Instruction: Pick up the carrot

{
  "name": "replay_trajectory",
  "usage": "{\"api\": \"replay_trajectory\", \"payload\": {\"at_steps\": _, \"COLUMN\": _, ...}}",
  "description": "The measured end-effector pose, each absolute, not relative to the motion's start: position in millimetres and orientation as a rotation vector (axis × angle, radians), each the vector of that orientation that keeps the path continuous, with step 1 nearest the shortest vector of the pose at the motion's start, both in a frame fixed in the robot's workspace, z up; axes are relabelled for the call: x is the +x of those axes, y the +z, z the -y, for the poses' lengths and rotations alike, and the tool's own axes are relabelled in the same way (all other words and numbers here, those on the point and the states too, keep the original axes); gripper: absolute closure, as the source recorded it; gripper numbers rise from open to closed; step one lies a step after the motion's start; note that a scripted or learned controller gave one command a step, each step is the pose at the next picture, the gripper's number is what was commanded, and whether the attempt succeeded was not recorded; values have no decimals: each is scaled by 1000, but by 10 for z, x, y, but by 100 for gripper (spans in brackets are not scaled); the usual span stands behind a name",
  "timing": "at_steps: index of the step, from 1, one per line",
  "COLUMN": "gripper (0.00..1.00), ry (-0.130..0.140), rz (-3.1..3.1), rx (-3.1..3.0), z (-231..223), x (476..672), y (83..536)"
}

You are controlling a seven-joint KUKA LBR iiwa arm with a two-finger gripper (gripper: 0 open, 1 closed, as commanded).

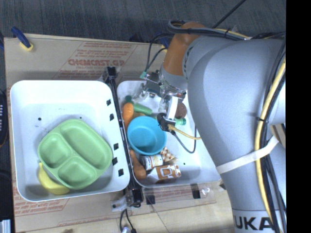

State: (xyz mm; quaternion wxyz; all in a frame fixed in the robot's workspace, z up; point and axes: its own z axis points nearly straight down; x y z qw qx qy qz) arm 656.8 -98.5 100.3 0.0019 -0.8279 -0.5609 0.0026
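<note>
The gripper (154, 97) hangs over the far end of the right bin (204, 171), just beyond the blue bowl (145, 134); whether it is clenched or released, I cannot tell. The grey arm (233, 106) covers the bin's right side. The left bin (29, 106), left of the bowl, holds a green divided plate (75, 152) with a yellow thing (48, 182) half hidden beneath its near edge. The blue bowl sits mid-bin in the right bin. The carrot (128, 113) lies touching the bowl's far-left rim, against the bin's left wall. Nearer than the bowl lie a brown packet (163, 166) and an orange-brown item (138, 168), hard to make out. A green item (142, 108) lies beside the carrot, partly hidden.
</note>
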Motion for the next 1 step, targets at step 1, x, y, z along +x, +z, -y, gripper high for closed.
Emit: {"api": "replay_trajectory", "payload": {"at_steps": 1, "gripper": 100, "ry": 17, "rz": 1775, "rx": -2580, "z": 963, "x": 6565, "y": 1096}}
